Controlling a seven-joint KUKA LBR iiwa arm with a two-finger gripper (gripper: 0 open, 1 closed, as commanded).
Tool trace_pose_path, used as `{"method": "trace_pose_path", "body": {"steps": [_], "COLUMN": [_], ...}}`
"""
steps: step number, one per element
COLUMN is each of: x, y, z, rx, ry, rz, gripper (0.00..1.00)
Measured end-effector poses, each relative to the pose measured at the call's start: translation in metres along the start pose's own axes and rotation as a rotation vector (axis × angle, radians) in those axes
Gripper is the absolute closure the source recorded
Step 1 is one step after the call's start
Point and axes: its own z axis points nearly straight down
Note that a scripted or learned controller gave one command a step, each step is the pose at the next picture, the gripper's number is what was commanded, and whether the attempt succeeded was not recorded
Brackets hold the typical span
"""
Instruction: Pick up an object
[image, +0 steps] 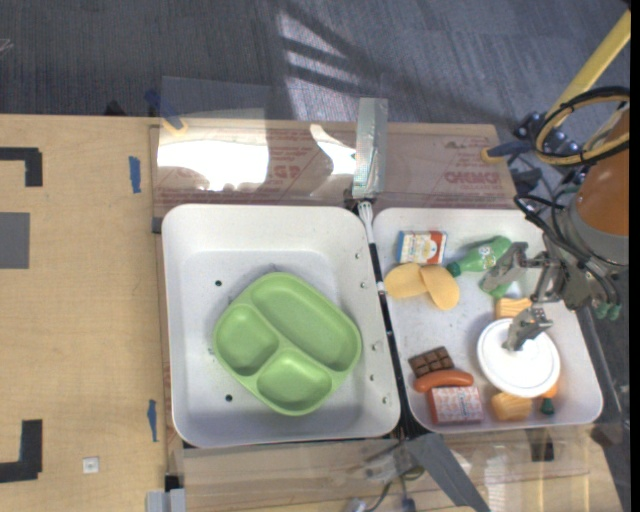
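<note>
The white plate (518, 366) sits low in the right bin (592, 400), and your gripper (528, 325) hangs right over its upper edge, so you are at the approach step with nothing lifted yet. I cannot tell whether the fingers are spread or pressed together. Beside the plate's upper edge lies an orange block (513, 306); to the plate's left lie a sausage (442, 380) and a chocolate piece (431, 361). Well left of the plate, a green divided tray (287, 343) fills the left bin (180, 330). Next you need 1 clean descent onto a single item, then a firm close.
</note>
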Motion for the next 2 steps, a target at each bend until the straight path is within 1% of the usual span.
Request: {"method": "trace_pose_path", "body": {"steps": [1, 2], "x": [0.012, 0.031], "y": [-0.003, 0.025], "z": [0.036, 0.107], "rx": [0.0, 0.0], "ry": [0.004, 0.006], "rz": [0.487, 0.91], "gripper": [0.0, 0.0]}}
